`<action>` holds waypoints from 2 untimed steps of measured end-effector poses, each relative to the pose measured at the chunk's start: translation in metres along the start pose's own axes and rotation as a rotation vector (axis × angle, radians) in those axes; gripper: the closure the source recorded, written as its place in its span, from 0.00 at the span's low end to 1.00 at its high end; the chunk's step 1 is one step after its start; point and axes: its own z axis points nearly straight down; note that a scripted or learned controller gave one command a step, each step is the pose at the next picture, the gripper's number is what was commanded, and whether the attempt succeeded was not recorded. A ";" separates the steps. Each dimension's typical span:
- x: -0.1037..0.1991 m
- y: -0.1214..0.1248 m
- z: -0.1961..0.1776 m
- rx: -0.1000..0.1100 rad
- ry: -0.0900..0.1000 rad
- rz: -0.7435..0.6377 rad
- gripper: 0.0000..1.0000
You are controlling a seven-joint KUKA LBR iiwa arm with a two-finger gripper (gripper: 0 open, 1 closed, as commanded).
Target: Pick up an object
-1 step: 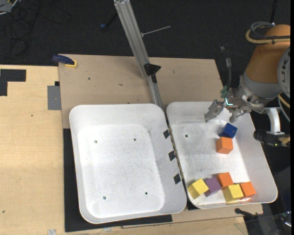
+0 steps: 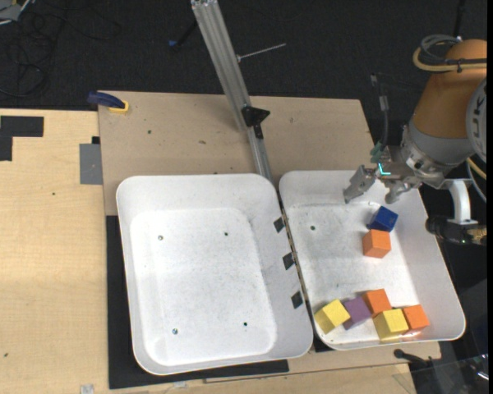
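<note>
Item: gripper [image 2: 376, 187], my one tool, hanging over the far end of the right bin [image 2: 329, 195]; fingers spread apart, nothing between them.

Item: blue cube [image 2: 384, 218], just below and beside the nearer fingertip, apart from it. I judge it light, rigid, flat-faced foam or wood; best pinched across two opposite faces.

Item: orange cube [image 2: 376, 243], just beyond the blue one, corners nearly meeting. Crowding may foul a finger.

Item: cluster further out at the bin's near end: yellow cube [image 2: 333, 313], purple cube [image 2: 357, 309], others packed tight. Poor candidates.
</note>
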 end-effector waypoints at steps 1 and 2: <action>-0.004 -0.009 0.060 0.006 0.001 0.003 0.00; -0.002 -0.010 0.115 0.005 0.001 0.003 0.00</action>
